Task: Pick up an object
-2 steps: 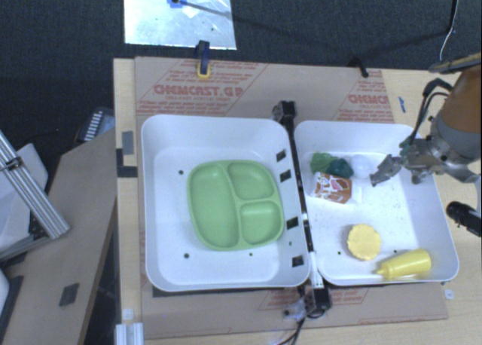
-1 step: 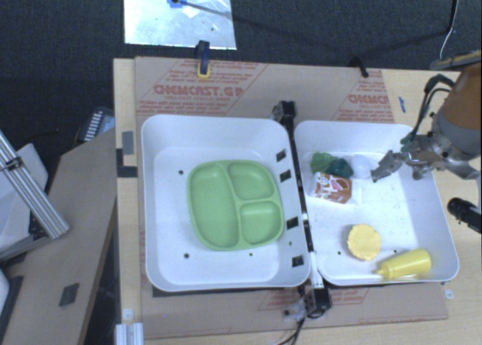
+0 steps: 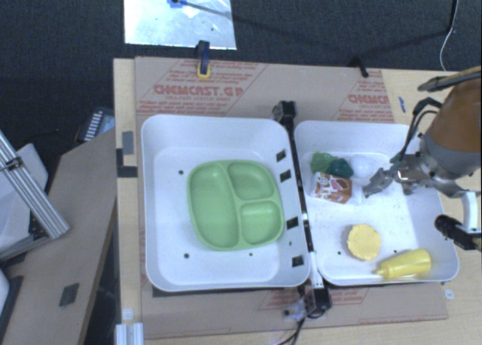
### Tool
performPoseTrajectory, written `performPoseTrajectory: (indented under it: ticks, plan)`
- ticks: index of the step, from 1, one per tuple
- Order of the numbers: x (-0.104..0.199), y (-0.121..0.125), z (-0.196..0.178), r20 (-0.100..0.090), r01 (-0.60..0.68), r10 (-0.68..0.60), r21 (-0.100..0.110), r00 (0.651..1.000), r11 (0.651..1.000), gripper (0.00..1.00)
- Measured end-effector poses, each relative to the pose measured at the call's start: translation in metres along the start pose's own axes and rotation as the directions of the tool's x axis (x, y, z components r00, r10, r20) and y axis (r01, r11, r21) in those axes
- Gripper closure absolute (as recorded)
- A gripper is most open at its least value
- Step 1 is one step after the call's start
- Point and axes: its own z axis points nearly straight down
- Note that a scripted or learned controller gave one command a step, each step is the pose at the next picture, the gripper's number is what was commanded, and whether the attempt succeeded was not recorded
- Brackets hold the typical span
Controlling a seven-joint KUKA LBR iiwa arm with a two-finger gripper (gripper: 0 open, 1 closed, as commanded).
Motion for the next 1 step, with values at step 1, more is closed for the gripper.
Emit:
performPoseTrajectory:
  ticks: [1]
  plan:
    - [0.0004, -0.0003, 0.0523, 0.0, 0.0, 0.0, 0.0, 1.0, 1.0, 0.0]
